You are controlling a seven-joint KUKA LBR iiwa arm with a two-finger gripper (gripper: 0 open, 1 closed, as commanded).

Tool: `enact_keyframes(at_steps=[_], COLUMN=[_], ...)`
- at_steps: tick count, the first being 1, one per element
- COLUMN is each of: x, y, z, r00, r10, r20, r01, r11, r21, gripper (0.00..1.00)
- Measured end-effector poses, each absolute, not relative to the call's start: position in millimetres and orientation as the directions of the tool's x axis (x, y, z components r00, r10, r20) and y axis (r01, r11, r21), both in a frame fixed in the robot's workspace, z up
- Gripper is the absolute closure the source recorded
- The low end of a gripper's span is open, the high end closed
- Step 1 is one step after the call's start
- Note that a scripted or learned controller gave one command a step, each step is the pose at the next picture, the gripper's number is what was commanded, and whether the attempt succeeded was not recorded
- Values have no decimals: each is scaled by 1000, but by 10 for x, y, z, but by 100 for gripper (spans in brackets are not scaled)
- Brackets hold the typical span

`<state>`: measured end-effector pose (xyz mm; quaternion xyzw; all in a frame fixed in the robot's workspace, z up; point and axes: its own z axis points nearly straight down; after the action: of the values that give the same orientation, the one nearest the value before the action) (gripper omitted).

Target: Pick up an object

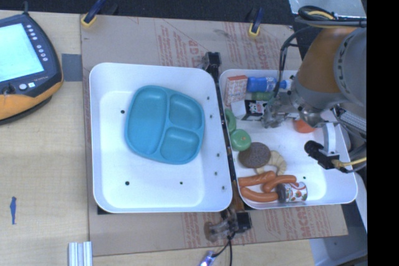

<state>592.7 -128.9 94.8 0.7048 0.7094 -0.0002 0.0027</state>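
My gripper hangs low over the upper middle of the right bin, under the grey arm with its orange band. It is just right of a black and white carton and below a blue bottle. A red and white box lies at the bin's top left. A small orange piece shows just right of the gripper. Nothing is seen between its fingers.
Lower in the right bin lie a green disc, a brown round cookie, a hot dog and a small can. The left bin holds a blue divided plate. A teach pendant rests far left.
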Motion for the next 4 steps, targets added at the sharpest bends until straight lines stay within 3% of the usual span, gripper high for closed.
enact_keyframes(at_steps=[1,4], x=[6467,6476], y=[-1159,-986], z=[866,869], r00=[-2,-1], r10=[1000,1000], r20=[-1,-2], r01=[999,999], r11=[2,1], r21=[-47,-44], gripper=[0,0])
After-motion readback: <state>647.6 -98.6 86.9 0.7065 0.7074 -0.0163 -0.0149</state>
